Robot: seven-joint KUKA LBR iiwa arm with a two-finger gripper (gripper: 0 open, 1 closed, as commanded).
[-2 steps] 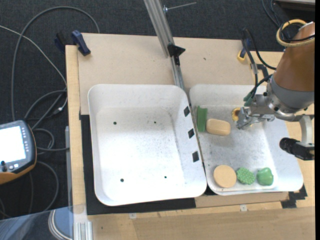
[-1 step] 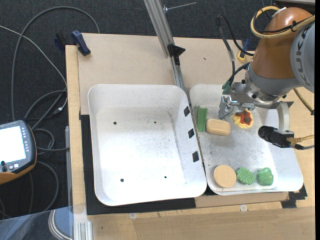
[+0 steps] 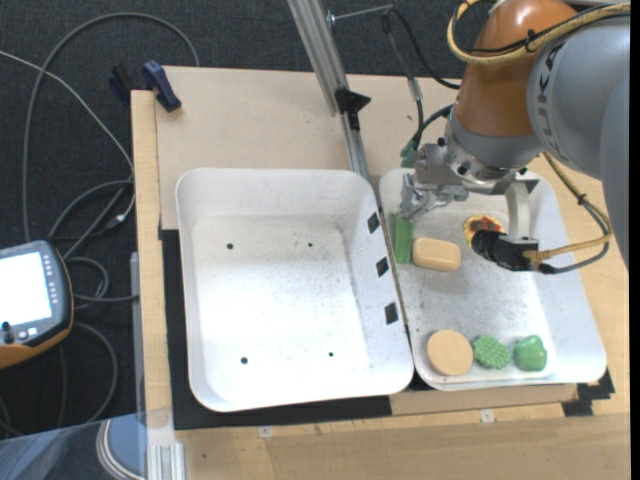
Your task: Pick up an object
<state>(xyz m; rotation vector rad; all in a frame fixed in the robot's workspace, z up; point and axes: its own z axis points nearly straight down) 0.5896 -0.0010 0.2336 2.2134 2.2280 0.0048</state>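
Note:
My gripper (image 3: 420, 203) hangs over the back left of the right bin (image 3: 560, 298), just above a green block (image 3: 402, 240) that leans against the bin's left wall. A tan soap-shaped block (image 3: 437, 255) lies right beside the green one, below the gripper. Along the front edge sit a tan round disc (image 3: 449, 352), a green textured ball (image 3: 490, 352) and a green pepper-like piece (image 3: 530, 353). A small yellow and red thing (image 3: 478, 226) peeks out at the back, partly hidden by the wrist. Nothing shows between the fingers.
The left bin (image 3: 280, 288) stands beside the right one, sharing a middle wall. A metal pole (image 3: 325, 58) slants up from between the bins at the back. A blue clamp (image 3: 160, 83) sits at the bench's back left corner.

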